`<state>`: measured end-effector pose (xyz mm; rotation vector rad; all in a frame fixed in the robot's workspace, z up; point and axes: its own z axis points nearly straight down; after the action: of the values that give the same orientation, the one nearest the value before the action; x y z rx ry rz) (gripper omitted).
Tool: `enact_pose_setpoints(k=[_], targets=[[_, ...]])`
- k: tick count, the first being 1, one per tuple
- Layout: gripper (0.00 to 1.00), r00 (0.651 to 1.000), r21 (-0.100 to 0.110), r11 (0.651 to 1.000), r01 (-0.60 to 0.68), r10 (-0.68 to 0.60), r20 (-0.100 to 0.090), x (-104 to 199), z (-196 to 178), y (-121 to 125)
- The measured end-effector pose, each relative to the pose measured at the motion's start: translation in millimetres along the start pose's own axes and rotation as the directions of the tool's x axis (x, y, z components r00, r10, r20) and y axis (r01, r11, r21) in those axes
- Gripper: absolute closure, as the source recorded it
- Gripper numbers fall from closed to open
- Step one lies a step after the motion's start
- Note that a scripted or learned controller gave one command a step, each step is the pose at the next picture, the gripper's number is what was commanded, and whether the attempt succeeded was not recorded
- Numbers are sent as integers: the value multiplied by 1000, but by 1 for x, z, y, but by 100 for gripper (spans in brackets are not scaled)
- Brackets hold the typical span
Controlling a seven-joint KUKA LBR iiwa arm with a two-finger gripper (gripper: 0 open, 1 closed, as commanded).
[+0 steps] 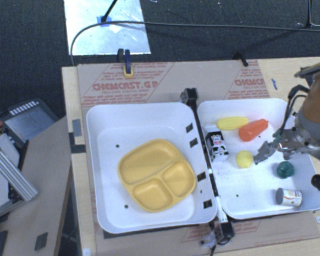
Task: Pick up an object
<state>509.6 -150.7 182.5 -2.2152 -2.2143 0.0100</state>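
The right bin (pixel 249 206) holds several small objects: a yellow banana-like piece (pixel 232 123), an orange carrot (pixel 254 129), a yellow ball (pixel 244 159), a dark green round piece (pixel 285 169), a small can lying on its side (pixel 288 197) and a black-and-white carton (pixel 217 145) by the divider. My gripper (pixel 267 149) reaches in from the right and hovers low over this bin. It sits just right of the yellow ball, below the carrot and up-left of the green piece. I see nothing held in it.
The left bin (pixel 102 129) carries a yellow divided plate (pixel 157 174). The arm's grey body and orange band (pixel 317 109) overhang the right bin's right edge. Cardboard (pixel 162 80) lies under both bins, with a clamp (pixel 126 61) at the back.
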Motion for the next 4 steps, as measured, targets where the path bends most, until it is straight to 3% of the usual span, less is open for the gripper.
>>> enact_pose_setpoints(k=[1,3,4], targets=[[0,1000,-13,1000,3,-3,3,0,-6,3],[0,1000,-8,1000,2,-2,1,2,99,7],[0,1000,-12,1000,1,-1,2,2,98,8]])
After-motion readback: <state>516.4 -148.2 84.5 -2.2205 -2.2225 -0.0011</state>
